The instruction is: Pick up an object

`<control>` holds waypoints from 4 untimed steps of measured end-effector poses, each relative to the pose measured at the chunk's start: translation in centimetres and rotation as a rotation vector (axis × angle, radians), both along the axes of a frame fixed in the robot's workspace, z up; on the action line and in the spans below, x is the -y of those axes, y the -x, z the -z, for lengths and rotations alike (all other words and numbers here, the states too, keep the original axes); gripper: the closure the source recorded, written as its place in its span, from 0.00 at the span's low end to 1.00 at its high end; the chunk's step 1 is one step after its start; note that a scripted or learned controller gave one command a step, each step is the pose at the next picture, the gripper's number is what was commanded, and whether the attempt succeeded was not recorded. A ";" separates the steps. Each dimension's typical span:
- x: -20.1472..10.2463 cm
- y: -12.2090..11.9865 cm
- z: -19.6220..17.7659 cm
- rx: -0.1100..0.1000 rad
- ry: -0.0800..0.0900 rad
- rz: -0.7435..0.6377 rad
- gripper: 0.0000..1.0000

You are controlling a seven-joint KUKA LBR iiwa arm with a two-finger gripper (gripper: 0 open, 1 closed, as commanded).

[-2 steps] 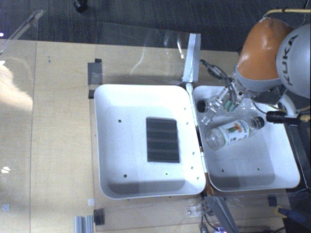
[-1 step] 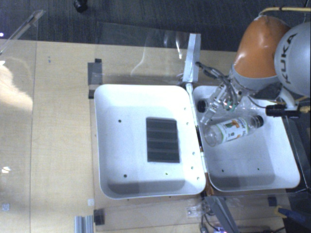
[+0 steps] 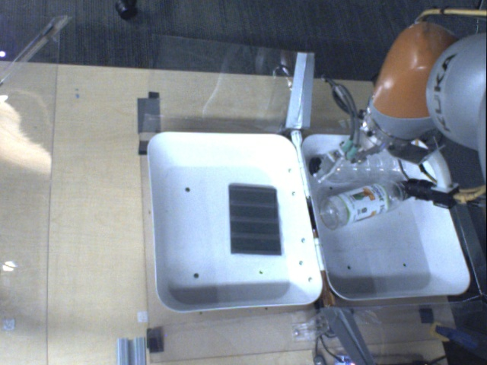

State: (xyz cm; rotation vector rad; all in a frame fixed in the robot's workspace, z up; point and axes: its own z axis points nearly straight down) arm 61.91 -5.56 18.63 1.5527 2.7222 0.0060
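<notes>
Here, arm (image 3: 426, 74) low over right bin (image 3: 426, 272), gripper (image 3: 351, 152) at bin's far-left corner, jaw state cannot tell, bottle (image 3: 358, 205) lying just below it, dark pad (image 3: 254, 218) in left bin (image 3: 175, 204).

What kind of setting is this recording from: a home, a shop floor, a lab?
Most likely a robotics lab or test cell for bin picking. A KUKA arm reaches over two shallow white bins, the left bin and the right bin, on a bare wooden bench, with clear panels nearby.
</notes>
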 end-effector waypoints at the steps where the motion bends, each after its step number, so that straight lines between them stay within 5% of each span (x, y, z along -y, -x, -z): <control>1: 4.2 3.2 9.6 -0.003 0.000 0.023 0.00; 2: 4.0 3.0 8.3 0.004 -0.001 0.021 1.00; 3: -1.2 -2.3 -0.1 0.000 -0.001 0.111 1.00; 4: -1.2 -2.3 -0.1 0.000 -0.001 0.110 0.00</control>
